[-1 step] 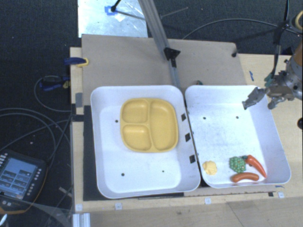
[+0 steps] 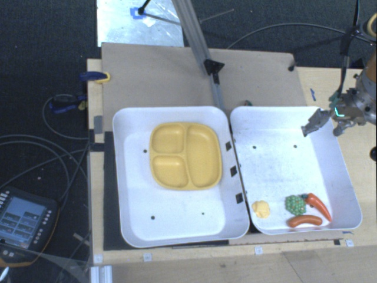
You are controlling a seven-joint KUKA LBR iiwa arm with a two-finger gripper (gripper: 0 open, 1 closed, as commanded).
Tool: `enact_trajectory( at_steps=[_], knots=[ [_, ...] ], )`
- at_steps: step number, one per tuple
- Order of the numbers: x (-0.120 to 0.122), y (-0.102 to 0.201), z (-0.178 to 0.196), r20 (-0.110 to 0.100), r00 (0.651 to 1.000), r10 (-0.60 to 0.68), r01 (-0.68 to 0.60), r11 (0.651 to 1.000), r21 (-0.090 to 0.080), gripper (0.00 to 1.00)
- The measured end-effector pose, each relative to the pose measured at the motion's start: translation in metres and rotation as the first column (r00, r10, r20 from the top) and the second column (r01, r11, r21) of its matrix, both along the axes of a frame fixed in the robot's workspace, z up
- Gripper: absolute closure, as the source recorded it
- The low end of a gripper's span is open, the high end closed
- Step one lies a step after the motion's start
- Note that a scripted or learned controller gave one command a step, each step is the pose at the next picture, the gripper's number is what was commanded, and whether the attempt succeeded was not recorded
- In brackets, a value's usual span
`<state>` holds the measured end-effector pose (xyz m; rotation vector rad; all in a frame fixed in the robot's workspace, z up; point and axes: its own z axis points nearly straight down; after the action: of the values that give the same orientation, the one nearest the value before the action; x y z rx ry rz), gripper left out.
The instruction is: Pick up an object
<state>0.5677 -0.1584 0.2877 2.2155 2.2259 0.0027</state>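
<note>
A tan worktop (image 2: 253, 75) is seen from above at a slant, carrying two shallow white bins side by side. In the left bin (image 2: 135, 217), a yellow plate (image 2: 186, 155) with three compartments lies flat, towards the bin's far edge and slightly right of its middle. The right bin (image 2: 277, 134) holds four small toy foods gathered along its near edge: a pale yellow lump (image 2: 261, 209) near the near-left corner, a green bumpy cluster resembling broccoli or peas (image 2: 295, 204) towards the near-right corner, an orange carrot (image 2: 318, 206) lying at a slant and touching the cluster's right side, and a reddish-brown sausage (image 2: 305, 221) lying just in front of the cluster and carrot, close to the rim. The gripper (image 2: 324, 126) is seen at the far-right corner of the right bin, above its rim, well apart from the toy foods. Two dark fingers (image 2: 312, 124) are seen spread apart, one reaching left over the bin and the other to its right, with nothing between them. A grey pole (image 2: 194, 31) slants across the worktop's far edge down to the gap between the bins. A blue-and-yellow clamp (image 2: 94, 76) is fixed at the worktop's far-left corner.
</note>
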Motion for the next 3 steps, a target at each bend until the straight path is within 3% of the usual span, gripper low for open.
enact_trajectory(
  at_steps=[2,3],
  knots=[
    [-0.017,0.011,-0.107,-0.005,1.000,-0.004,0.004,1.000,0.001,0.00],
    [-0.014,0.011,-0.149,-0.005,1.000,-0.005,0.005,1.000,0.000,0.00]
  ],
)
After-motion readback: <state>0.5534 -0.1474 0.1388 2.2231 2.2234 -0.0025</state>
